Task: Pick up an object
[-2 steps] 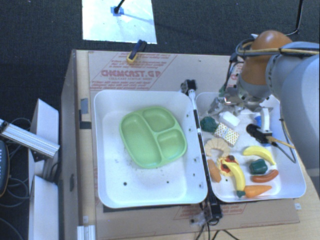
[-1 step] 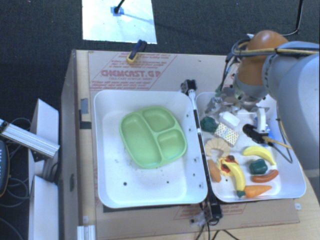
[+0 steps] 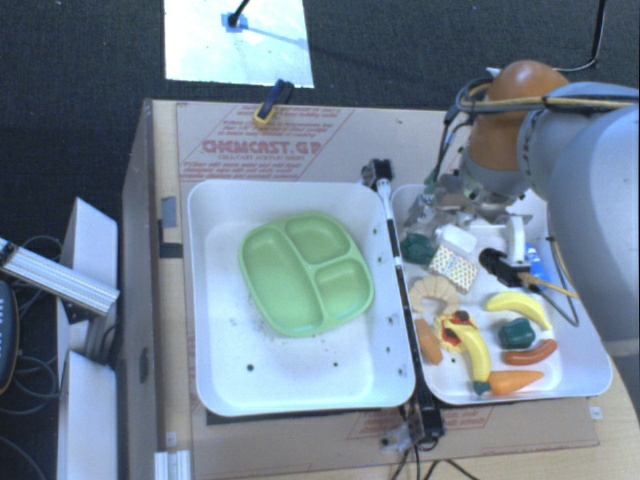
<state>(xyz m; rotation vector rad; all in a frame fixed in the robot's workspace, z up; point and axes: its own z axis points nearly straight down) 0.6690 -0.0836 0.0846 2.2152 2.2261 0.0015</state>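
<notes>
Camera view, from above at a slant: grey arm [image 3: 580,158] reaching in from the right, orange band up, gripper [image 3: 432,211] low over the far left corner of the right bin [image 3: 590,373]. Pincer state impossible to tell, buried in wrist hardware and cabling. Just beneath and beside it, a dark green piece [image 3: 416,245] and a small white block [image 3: 459,239], likeliest candidates for the pick (nothing visibly clamped). Nearer the front, toy food in a loose cluster: checkered block [image 3: 453,265], two bananas [image 3: 518,308], a carrot [image 3: 515,379], a sausage [image 3: 528,353]. Left bin [image 3: 215,368] bearing a green divided plate [image 3: 305,273]. Judged as the descent-and-grasp step, lift not yet done. Next move calling for closing on one item alone, then raising straight up, clear of the bin wall.
</notes>
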